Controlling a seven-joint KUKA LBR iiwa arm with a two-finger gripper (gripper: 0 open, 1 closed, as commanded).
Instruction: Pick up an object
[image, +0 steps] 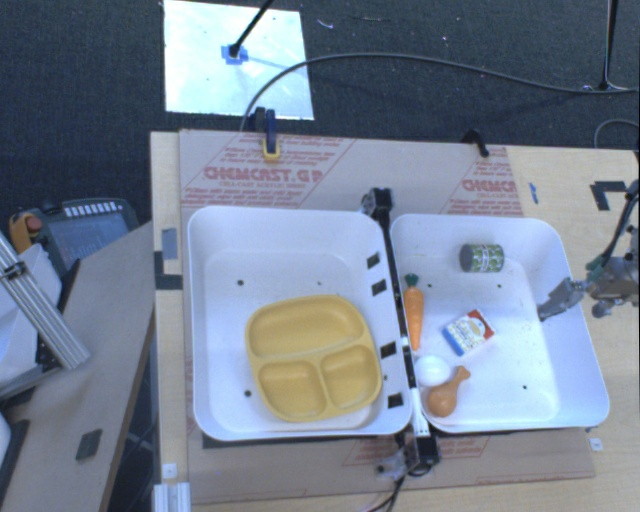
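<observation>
The gripper (556, 298) sits at the right bin's (575, 395) right edge; I cannot tell how its jaws stand. In that bin, a can (482, 258) lies near the far edge, a carrot (413, 312) along the left wall, a packet (468, 332) mid-floor, and an egg (432, 371) touching a drumstick (446, 393) at the near-left corner. A yellow tray (312, 356) fills the left bin (215, 300).

smooth glossy white plastic on both bins (300, 225). matt yellow plastic for the divided tray (312, 355). shiny plastic on the carrot (414, 315) and drumstick (447, 391). printed paper label around the can (482, 258). bare pale wood across the bench (165, 200).
</observation>
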